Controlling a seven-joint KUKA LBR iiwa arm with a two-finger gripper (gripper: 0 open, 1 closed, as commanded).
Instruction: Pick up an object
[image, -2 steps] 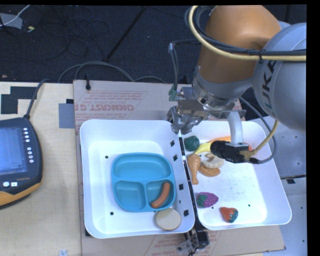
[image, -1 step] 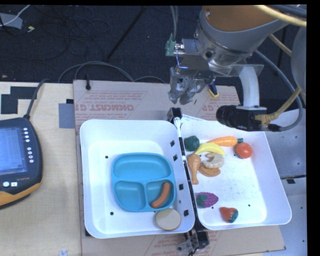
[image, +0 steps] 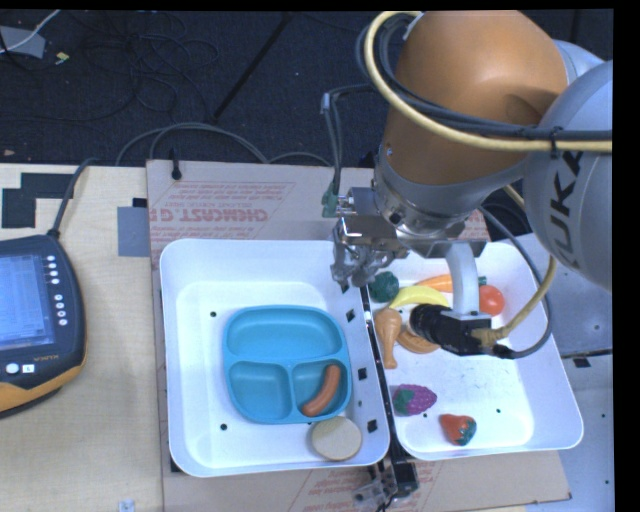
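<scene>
My gripper (image: 356, 268) hangs low over the divider between the two bins, under the big orange wrist. A dark green piece (image: 383, 287) lies just right of it in the right bin (image: 540, 400); whether they touch is unclear. Close by are a yellow banana (image: 420, 296), an orange carrot (image: 434, 283), a red tomato (image: 490, 299) and a tan-orange piece (image: 388, 336). Purple grapes (image: 414, 398) and a strawberry (image: 458, 428) lie nearer the front. In the left bin (image: 190, 300), a blue divided plate (image: 280, 360) holds a sausage (image: 322, 390), with a round bun (image: 335, 438) beside it.
A black cable and fitting (image: 455, 332) from the arm drape over the right bin's middle. A teach pendant (image: 30, 310) rests on the bench at far left. The arm's body covers the right bin's back edge.
</scene>
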